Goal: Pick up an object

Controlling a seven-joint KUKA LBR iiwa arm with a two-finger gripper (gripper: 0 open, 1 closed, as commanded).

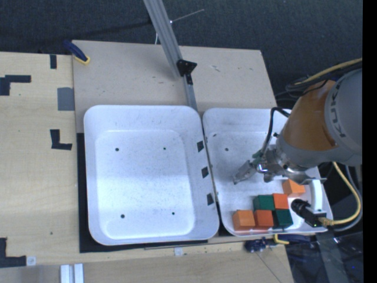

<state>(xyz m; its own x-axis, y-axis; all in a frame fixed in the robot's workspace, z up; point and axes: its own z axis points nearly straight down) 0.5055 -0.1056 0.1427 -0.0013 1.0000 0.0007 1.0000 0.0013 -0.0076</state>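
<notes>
Camera view | near: orange and green blocks (pixel 266 211) clustered at right bin's (pixel 227 122) front edge, none lifted | mid: gripper (pixel 242 174) hangs over bare bin floor, fingers spread, grasping nothing | far: left bin (pixel 94 122) | progress: pick not yet made.

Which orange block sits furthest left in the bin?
The orange block at the cluster's left end, by the bin's near wall; the other orange ones lie to its right, beside the green blocks.

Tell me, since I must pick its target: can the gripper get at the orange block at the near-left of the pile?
Probably yes. The orange block lies uncovered in the right bin, at the cluster's left edge, and the gripper hovers above it with bare floor between.
</notes>
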